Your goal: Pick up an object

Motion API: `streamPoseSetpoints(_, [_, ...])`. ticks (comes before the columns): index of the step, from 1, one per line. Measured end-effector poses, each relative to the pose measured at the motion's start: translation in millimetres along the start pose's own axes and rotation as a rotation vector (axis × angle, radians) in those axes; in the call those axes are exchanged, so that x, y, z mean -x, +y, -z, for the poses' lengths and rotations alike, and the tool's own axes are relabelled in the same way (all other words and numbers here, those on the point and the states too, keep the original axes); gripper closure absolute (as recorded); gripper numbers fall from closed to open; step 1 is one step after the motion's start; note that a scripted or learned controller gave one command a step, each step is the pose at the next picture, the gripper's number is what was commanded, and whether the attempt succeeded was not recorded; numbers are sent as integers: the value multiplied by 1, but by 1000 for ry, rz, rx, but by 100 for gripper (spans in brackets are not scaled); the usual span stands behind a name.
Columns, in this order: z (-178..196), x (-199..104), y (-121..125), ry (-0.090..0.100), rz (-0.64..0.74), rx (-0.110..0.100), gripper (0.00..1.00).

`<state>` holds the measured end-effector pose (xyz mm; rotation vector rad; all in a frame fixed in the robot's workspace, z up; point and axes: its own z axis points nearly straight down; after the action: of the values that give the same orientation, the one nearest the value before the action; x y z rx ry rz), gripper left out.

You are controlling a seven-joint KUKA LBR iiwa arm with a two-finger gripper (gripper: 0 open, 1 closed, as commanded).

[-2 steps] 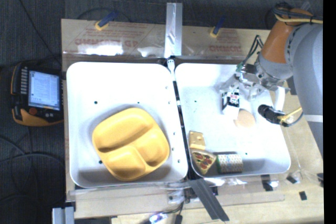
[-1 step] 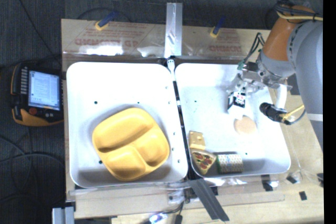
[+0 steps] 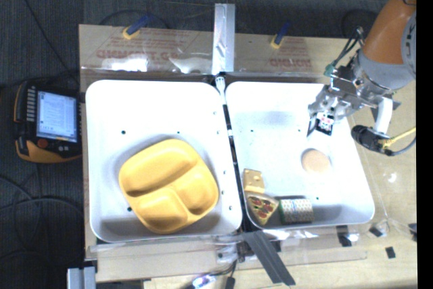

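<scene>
Tan round disc (image 3: 315,161) sits near gripper (image 3: 323,120) in right bin (image 3: 270,112); can't tell gripper state. Disc's flat, you'd likely skid off it, heads up.

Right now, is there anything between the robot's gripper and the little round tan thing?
No. In the camera view, only bare white bin floor lies between the gripper and the tan disc just below it.

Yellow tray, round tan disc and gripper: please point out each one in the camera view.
yellow tray (image 3: 169,185), camera view, on the ridge between its compartments.
round tan disc (image 3: 315,161), camera view, on the middle of its top face.
gripper (image 3: 325,120), camera view, at its lower tip.
</scene>
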<state>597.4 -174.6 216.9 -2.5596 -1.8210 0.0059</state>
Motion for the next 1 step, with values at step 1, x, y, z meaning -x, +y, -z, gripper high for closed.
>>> streamPoseSetpoints(1, [-56,-12,14,-1,7,-1,100])
